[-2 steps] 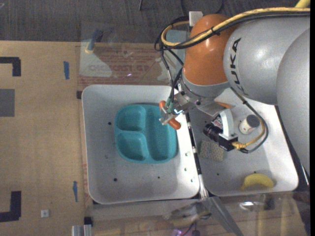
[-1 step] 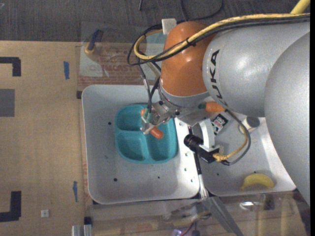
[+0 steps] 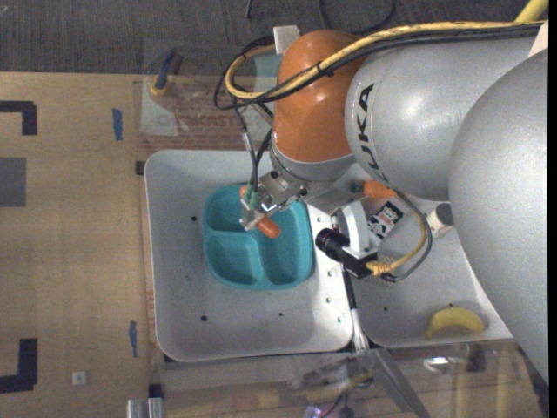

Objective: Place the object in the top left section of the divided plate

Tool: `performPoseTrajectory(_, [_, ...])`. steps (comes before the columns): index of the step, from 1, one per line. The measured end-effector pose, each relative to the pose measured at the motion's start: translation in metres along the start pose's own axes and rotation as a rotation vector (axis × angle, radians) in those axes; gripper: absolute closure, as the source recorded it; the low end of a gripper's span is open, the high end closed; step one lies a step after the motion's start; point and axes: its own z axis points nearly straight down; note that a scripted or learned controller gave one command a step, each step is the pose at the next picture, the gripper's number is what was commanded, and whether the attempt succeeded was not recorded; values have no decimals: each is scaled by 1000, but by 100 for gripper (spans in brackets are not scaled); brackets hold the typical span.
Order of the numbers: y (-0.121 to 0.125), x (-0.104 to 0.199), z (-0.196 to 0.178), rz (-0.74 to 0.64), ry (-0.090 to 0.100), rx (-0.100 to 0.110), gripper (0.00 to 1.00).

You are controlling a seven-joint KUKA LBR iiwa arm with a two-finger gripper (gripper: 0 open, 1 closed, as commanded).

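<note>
A teal divided plate [image 3: 233, 255] lies in the left white bin [image 3: 174, 233]. My gripper [image 3: 258, 218] hangs over the plate's upper part, near the ridge between its top sections. A small orange object [image 3: 271, 229] shows right at the fingertips, over the plate's upper right area. I cannot see whether the fingers hold it or it rests on the plate. The arm's orange band and grey body cover the bin's upper right.
The right white bin [image 3: 418, 320] holds a yellow banana-like piece [image 3: 454, 322] near its lower edge and a small orange item [image 3: 376, 188] by the arm. A black cable fitting [image 3: 339, 249] hangs over the divider between the bins. Blue tape marks dot the wooden bench.
</note>
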Motion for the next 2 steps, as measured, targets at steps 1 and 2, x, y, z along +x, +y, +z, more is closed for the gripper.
performPoseTrajectory(1, [5,-19,9,-43,0,0,100])
performPoseTrajectory(2, [18,7,-1,31,0,-1,100])
